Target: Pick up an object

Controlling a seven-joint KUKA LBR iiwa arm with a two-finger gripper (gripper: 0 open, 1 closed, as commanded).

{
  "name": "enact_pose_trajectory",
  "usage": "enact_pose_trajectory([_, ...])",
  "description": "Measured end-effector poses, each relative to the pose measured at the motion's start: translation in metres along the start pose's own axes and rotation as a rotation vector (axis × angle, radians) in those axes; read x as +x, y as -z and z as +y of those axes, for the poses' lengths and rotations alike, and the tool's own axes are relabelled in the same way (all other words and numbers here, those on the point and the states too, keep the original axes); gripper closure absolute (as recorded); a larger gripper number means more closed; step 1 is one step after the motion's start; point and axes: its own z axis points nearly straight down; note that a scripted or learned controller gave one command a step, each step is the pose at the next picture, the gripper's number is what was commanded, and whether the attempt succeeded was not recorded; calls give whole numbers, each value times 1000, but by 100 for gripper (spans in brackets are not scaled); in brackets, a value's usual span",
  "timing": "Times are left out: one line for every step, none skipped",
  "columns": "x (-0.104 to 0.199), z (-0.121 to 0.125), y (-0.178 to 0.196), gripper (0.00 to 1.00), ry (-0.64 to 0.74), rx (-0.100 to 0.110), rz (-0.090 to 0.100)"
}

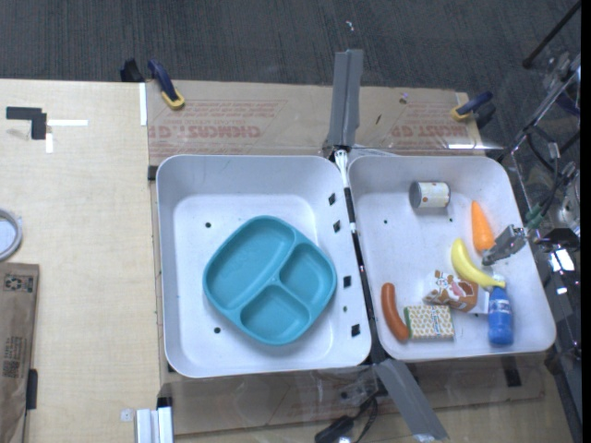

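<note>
Where the arm reaches in at the right edge of the frame, these things lie:

Gripper: the gripper (pixel 506 245) sits low over the right side of the right bin; its metal tip is just beside the banana and the carrot; whether it is open or closed cannot be told, and nothing shows between it.
Banana: the yellow banana (pixel 472 267) curves just left of and below the gripper tip, in the right-centre of the frame.
Carrot: the orange carrot (pixel 480 226) lies upright in the picture, just above the banana.
Bottle: a blue bottle (pixel 500 319) stands near the bin's lower right corner.
Packets: a torn snack wrapper (pixel 452 293) and a tan packet (pixel 430 322) lie below the banana, touching each other.
Sausage: a red sausage (pixel 394 311) lies left of the tan packet.
Can: a small grey can (pixel 429 195) lies on its side in the upper part of the bin.
Right bin: white, shallow (pixel 369 247).
Left bin: white (pixel 168 247), centre-left of the frame; it holds a blue divided plate (pixel 269 280).
Tabletop: pale wood (pixel 74 210); a tape roll (pixel 6 235) at the left edge.
</note>
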Motion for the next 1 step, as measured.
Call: enact_pose_trajectory([-1, -24, -27, 0, -205, 1, 1])
